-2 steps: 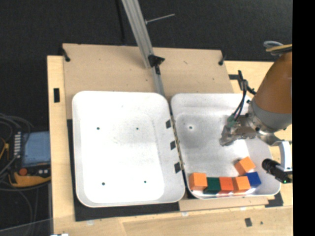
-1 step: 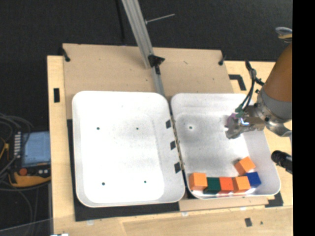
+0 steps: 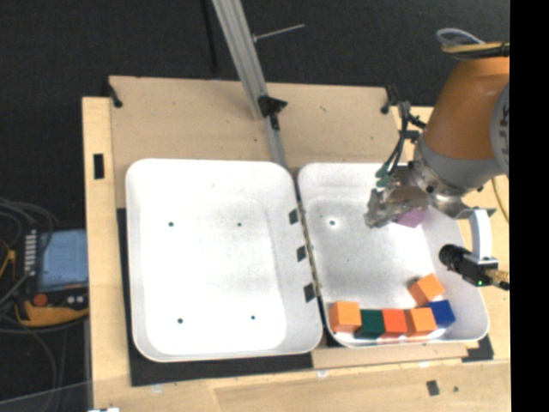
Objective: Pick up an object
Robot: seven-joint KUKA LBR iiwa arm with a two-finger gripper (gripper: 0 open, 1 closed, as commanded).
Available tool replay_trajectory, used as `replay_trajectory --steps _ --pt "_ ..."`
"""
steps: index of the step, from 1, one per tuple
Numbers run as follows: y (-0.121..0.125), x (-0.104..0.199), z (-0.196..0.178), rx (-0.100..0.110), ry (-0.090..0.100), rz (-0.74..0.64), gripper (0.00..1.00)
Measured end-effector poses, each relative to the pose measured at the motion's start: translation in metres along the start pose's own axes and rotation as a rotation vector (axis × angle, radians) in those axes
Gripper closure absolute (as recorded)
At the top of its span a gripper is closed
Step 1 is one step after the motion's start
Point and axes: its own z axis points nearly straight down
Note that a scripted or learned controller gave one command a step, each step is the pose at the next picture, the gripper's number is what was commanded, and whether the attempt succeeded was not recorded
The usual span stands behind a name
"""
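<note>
We look down on the arm (image 3: 467,118) as it reaches in over the right bin (image 3: 343,187), its gripper (image 3: 383,211) low above the bin's back half, near the back edge. Just beside the gripper, on the side toward the bin's right edge, a purple block (image 3: 413,217) peeks out, mostly covered by the wrist. We cannot tell whether the gripper is released or clenched, and nothing shows between its tips.

We judge the step in hand to be the descent onto a target, with the purple block the likely pick. So little of it shows that we cannot read its long axis or which way it points.

The other blocks crowd the bin's front edge: an orange one (image 3: 345,315) toward the front left, then green (image 3: 371,323), red-orange (image 3: 395,320), another orange (image 3: 421,320) and blue (image 3: 443,312) toward the front right corner, touching in a row. One more orange block (image 3: 426,287) sits tilted just behind the blue.

The next move, as we see it, calls for centring the tips over the purple block, since they appear to sit beside it, then closing and lifting straight up. The left bin (image 3: 214,256) holds no blocks.
</note>
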Motion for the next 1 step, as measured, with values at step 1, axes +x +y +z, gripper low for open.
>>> replay_trajectory --steps 1 --pt "0.0234 0.0411 0.0157 0.001 -0.002 0.003 1.00"
